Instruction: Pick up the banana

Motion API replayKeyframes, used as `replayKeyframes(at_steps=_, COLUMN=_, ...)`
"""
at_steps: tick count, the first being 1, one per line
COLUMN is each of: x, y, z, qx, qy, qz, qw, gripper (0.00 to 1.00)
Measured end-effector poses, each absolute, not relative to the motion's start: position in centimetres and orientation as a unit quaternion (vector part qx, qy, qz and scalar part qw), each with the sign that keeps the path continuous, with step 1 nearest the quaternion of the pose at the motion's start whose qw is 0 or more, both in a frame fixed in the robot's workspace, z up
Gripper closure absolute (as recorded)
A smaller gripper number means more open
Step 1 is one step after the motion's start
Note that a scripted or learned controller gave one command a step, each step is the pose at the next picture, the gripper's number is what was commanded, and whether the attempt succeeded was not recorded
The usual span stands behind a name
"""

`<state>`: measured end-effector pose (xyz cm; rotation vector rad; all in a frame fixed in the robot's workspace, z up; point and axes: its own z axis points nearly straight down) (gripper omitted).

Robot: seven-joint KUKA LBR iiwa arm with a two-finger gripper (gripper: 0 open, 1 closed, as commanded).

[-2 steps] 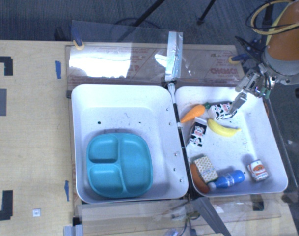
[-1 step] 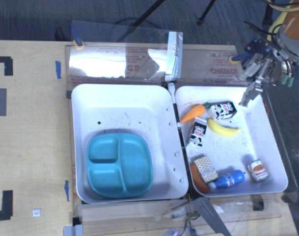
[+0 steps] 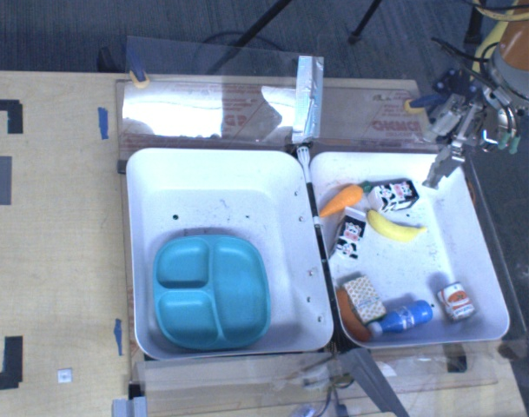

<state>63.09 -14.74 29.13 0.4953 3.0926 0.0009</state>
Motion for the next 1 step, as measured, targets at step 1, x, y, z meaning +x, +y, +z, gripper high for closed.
replayKeyframes(at_steps=1, x=63.09, y=-14.74, z=29.13, qx=0.158, qy=0.987, qz=0.0003, qw=0.005, gripper=0.0)
